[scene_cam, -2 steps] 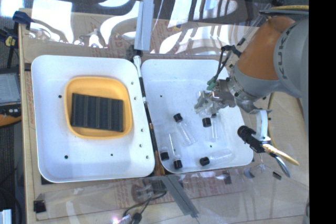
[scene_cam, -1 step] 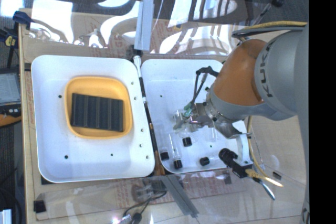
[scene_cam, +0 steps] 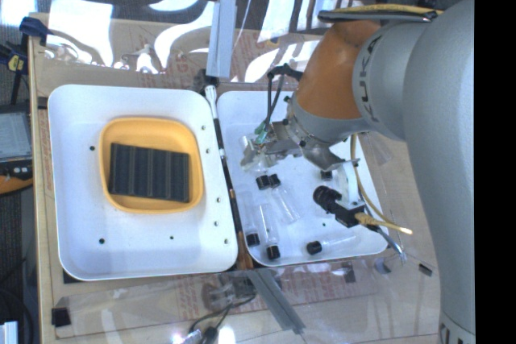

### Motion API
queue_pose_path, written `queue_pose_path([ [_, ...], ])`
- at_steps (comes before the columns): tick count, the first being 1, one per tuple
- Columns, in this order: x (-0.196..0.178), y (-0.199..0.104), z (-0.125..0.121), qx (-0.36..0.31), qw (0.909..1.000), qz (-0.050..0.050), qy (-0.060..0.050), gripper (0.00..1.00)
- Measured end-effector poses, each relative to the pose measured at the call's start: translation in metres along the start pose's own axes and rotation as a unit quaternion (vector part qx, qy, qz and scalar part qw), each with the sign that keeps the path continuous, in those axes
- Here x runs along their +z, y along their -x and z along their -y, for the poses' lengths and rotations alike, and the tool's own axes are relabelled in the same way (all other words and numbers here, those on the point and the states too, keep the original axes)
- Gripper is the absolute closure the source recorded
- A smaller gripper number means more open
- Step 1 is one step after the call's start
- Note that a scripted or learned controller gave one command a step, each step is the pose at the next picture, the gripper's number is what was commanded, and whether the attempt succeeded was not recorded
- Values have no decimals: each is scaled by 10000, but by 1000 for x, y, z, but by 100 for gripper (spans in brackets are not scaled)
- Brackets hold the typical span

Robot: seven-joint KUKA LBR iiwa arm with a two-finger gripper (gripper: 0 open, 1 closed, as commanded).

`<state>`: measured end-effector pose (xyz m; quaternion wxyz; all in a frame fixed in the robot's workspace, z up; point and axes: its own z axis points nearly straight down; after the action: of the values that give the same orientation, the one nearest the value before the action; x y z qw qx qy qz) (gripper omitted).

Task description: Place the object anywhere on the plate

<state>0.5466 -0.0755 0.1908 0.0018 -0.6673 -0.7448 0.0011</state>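
- Grey arm (scene_cam: 419, 84) bulk, nearest the lens, covers much of the right bin (scene_cam: 242, 113); whether the pincer (scene_cam: 266, 142) is apart or together, I cannot tell.
- Small clear vials (scene_cam: 274, 209) with black caps lie scattered in that bin, beside the pincer.
- Yellow plate (scene_cam: 149, 133) sits in the left bin (scene_cam: 72, 109), well apart.
- Risk, in my judgement: slick vials may roll or slip, or several get nudged.
- Glare blurs the vials.
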Motion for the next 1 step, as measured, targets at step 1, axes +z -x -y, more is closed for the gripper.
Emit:
queue_pose_path([
  [1, -13, -32, -25, -943, 9955, 6, 3, 100],
])
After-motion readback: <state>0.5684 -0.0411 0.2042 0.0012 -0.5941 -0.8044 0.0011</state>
